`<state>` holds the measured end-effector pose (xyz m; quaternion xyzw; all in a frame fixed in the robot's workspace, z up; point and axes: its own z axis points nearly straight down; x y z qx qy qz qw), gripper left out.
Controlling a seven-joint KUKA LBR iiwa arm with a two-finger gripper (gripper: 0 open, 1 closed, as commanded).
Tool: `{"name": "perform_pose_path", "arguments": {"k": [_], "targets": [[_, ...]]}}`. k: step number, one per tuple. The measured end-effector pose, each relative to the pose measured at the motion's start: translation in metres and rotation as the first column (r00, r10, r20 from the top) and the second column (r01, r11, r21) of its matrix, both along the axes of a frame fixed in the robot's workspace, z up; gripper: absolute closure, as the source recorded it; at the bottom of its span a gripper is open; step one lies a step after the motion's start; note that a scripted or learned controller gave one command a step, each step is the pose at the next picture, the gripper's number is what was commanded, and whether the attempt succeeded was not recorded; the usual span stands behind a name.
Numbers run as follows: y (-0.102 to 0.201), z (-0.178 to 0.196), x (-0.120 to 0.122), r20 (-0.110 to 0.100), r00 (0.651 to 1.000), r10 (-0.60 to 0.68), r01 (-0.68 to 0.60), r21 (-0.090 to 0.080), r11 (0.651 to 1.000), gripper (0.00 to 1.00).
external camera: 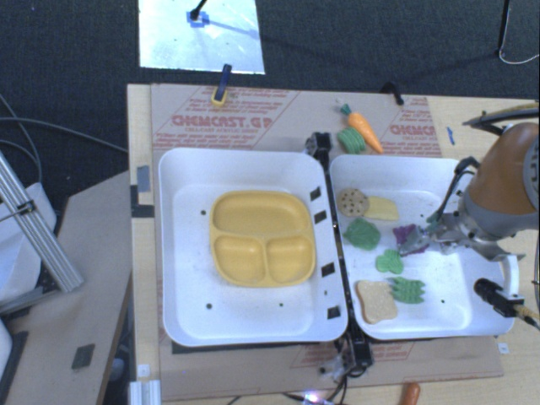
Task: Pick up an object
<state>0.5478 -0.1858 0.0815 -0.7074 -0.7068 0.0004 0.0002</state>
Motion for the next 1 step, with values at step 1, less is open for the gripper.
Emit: {"name": "perform_pose_path", "arguments": {"k": [1], "targets": [[0.0258,0.0041,0.0487,0.007,1.000,0.008,-0.008,-0.001,1.000,0.00]]}}
